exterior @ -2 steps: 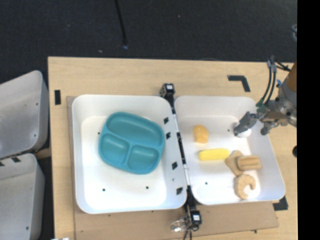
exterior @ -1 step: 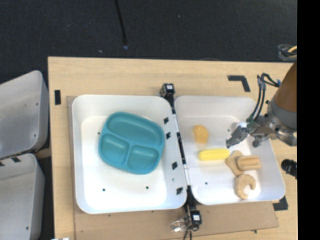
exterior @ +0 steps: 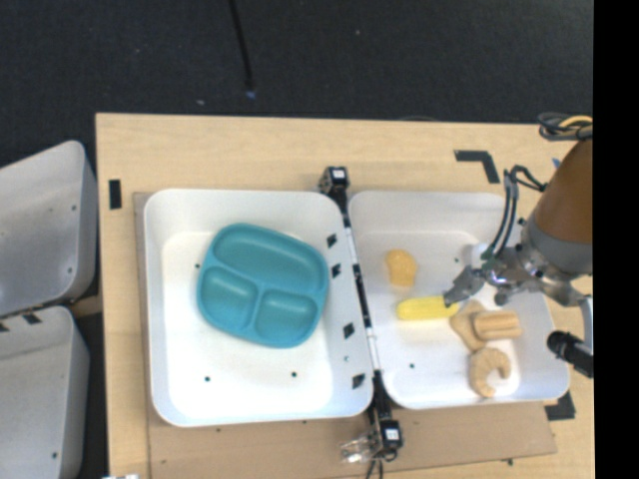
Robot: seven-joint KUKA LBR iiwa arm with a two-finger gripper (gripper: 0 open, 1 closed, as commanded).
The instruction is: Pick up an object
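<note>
In the right bin [exterior: 439, 392], claw [exterior: 469, 289] hangs spread, nothing pinched, just above yellow block [exterior: 422, 309]. Looks like approach step; next needs lowering and closing on it.

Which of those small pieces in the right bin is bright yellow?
The flat yellow block in the middle; the other three pieces are tan or orange-brown.
</note>
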